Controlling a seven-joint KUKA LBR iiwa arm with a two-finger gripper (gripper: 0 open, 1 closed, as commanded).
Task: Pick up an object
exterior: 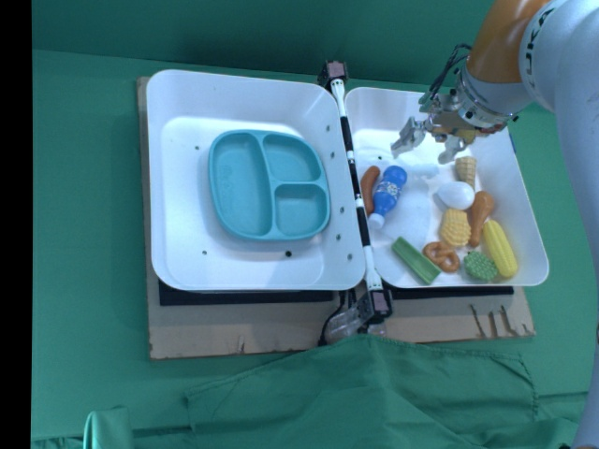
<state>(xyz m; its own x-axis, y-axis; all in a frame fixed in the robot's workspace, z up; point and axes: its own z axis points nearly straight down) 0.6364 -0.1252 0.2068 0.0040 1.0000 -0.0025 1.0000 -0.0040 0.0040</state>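
White bins (187,92): 2 | teal tray (270,183): 1 | corn cobs (456,226): 3

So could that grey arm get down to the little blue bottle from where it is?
Probably yes. The gripper hangs above the right bin's far end, and the blue bottle lies uncovered near the divider. A sausage lies close beside it, which could crowd the fingers.

Green cloth (84,251) covers the bench and rises as a darker green backdrop (234,12) behind it. A brown cardboard sheet (243,330) lies flat on the cloth, and a rumpled green fabric fold (374,391) overlaps its near edge. Lighting is even and soft.
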